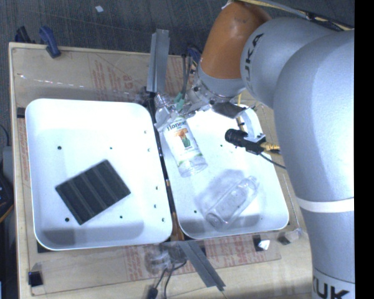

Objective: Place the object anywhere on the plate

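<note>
1. Bottle [183,143] is lying in the right bin [271,210], top toward gripper [182,106] (jaw state: cannot tell).
2. Clear, likely light and slippery; gripping across its body is looking safest.
3. Plate [92,190] is sitting in the left bin [43,114].

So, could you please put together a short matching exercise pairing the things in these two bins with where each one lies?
Things:
1. dark ridged plate
2. labelled clear bottle
3. plain clear bottle
4. gripper

Places:
A. front part of the right bin, lying on its side
B. far left corner of the right bin, at the top of the labelled bottle
C. left bin, towards its front
D. right bin, beside the wall it shares with the left bin

Pairs: 1-C, 2-D, 3-A, 4-B
</note>
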`<state>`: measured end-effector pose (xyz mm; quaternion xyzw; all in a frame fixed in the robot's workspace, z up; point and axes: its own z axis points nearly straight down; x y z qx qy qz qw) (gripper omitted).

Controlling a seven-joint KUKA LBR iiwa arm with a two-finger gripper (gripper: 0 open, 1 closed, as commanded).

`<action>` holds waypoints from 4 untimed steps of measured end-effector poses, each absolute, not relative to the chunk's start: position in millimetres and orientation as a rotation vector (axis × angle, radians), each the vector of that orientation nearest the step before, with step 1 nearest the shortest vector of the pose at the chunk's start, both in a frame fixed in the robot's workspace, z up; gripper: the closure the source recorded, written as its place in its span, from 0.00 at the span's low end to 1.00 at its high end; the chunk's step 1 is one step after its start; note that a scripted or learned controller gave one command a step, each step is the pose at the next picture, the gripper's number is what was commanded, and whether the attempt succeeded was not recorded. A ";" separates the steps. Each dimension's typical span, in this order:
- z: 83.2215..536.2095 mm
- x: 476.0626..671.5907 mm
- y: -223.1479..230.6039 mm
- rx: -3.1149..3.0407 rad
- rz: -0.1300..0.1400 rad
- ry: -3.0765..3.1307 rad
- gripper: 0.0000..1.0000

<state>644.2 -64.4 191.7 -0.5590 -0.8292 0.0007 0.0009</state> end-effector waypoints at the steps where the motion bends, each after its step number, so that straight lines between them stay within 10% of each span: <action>1: 215.4 655.5 -54.7 -1.788 0.001 -2.582 1.00; 4: 259.0 656.5 -18.1 -2.066 0.002 -2.367 1.00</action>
